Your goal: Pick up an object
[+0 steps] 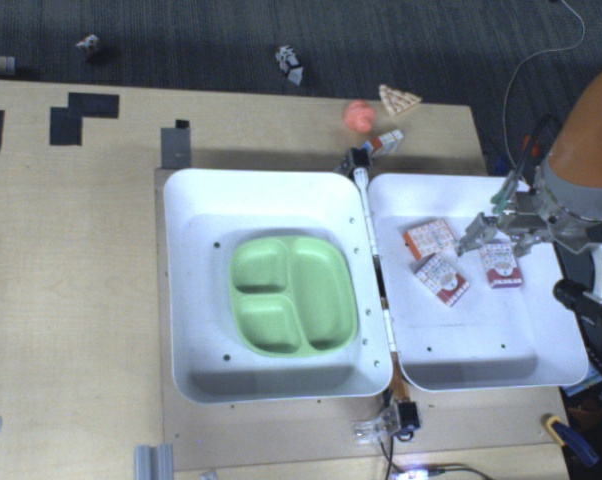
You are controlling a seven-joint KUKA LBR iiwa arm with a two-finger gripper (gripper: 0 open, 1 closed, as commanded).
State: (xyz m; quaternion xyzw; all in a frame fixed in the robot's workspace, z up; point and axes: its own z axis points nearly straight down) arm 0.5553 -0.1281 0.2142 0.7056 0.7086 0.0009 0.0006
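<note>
Nearest me, the green divided tray [291, 294] is sitting in the left bin [196, 368], out of the way. At three o'clock in the right bin [481, 363], three small red-and-white packets [439, 277] are lying flat, loosely clustered. The gripper [501, 230] is hovering with fingers spread, pinching nothing, over the rightmost packet [501, 266].

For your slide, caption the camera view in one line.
Gripper hovers over three small packets in the right bin; green tray fills the left bin.
</note>
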